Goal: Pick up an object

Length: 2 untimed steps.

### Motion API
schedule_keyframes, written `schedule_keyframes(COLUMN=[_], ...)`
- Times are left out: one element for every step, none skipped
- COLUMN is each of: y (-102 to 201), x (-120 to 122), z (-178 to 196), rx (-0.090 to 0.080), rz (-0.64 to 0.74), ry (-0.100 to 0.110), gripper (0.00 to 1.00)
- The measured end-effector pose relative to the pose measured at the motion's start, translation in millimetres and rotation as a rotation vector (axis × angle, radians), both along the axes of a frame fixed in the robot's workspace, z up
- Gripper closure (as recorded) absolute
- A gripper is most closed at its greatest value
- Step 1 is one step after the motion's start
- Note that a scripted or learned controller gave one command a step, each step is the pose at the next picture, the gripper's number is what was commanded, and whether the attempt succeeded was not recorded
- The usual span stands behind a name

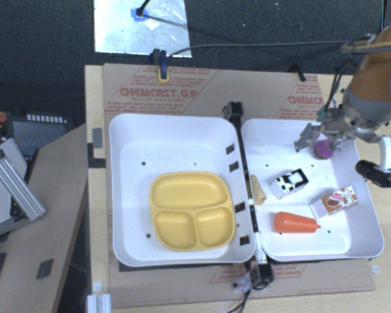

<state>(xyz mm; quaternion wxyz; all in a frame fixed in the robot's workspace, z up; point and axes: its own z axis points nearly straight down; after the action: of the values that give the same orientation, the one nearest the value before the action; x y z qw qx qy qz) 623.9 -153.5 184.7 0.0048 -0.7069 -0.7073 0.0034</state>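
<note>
My gripper (320,142) hangs over the back of the right bin (365,240), open. Its two grey fingers are spread to either side of a small purple object (324,150) that rests on the bin floor. Nearer the front lie a black-and-white patterned block (291,182), an orange carrot (296,223) and a small red-and-white carton (335,201). A tan piece (257,189) sits against the bin's left wall.
The left bin (127,142) holds a yellow divided plate (192,210). A black divider with clips (242,175) runs between the bins. The orange-banded arm (378,70) comes in over the right bin's back right corner.
</note>
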Motion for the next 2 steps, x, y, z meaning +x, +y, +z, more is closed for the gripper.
schedule_keyframes(y=[0,2], x=[3,4], z=[8,-54], rx=[-0.002,-0.002], rz=[0.003,0.002], ry=[-0.013,-0.011], gripper=[0.0,0.0])
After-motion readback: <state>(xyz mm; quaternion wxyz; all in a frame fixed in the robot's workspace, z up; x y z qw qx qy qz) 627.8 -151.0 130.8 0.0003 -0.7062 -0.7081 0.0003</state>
